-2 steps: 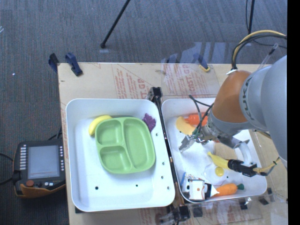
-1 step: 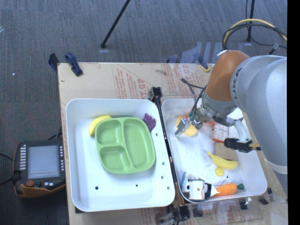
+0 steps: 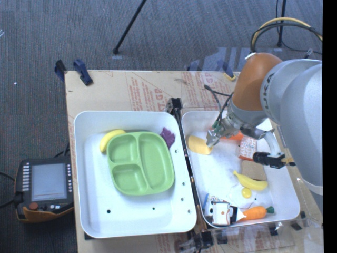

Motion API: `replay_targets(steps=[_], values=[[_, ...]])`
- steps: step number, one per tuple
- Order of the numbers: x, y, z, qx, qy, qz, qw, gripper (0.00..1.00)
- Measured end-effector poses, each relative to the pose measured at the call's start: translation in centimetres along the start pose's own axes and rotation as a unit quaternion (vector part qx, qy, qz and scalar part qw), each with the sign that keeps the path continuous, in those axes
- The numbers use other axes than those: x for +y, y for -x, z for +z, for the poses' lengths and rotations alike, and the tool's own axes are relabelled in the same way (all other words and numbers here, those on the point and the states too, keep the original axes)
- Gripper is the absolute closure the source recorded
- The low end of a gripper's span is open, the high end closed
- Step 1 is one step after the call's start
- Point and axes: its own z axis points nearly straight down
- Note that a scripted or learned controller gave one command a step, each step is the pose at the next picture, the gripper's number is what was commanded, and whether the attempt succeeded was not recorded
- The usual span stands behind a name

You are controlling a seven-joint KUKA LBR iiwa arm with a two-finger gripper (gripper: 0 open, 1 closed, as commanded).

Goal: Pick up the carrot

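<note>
Two white bins sit below me, and nearest the camera, in the front corner of the right bin (image 3: 292,196), the carrot (image 3: 254,212) lies on its side just beside a small printed carton (image 3: 222,212). Behind it rest a banana (image 3: 251,182) and a small yellow ball (image 3: 246,192). My gripper (image 3: 214,137) hovers at the far left of that bin, well apart from the carrot and touching a pale yellow piece (image 3: 199,145); whether my fingers are parted I cannot tell.
</note>
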Motion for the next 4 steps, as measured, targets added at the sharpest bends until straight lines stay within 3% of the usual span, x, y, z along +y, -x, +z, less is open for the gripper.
replay_targets(steps=[1,2,3,4], values=[[-3.5,3.0,-1.9,-0.002,0.006,-0.131,0.9914,1.0],[-3.5,2.9,-1.9,-0.001,0.006,-0.131,0.9914,0.0],[-1.7,2.5,1.2,0.005,-0.012,-0.085,0.9963,0.0],[0.3,-0.2,0.7,0.001,0.005,0.142,0.9898,0.0]])
